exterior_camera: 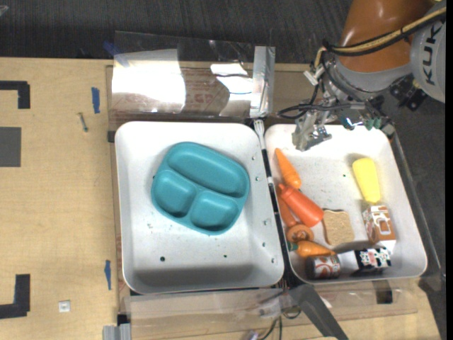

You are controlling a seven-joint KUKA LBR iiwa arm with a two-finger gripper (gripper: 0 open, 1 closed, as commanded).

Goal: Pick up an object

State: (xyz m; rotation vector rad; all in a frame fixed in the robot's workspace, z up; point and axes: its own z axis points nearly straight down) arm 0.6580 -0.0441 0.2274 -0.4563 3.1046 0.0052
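My gripper (311, 134) hangs over the back left corner of the right bin (407, 211), its fingers open with nothing between them. Just below it lies an orange carrot (287, 168), and a second, larger carrot (301, 204) lies along the bin's left wall. A yellow banana-like piece (367, 179) rests to the gripper's right. Nearer the front sit a slice of bread (338, 227), an orange and white carton (379, 222), a small can (325, 266) and a black and white carton (373, 258).
The left bin (134, 246) holds a teal divided plate (202, 186). Two more small carrots (304, 241) lie at the right bin's front left. A clear plastic sheet (191, 83) stands behind the left bin. Cables trail from the wrist above the right bin's back edge.
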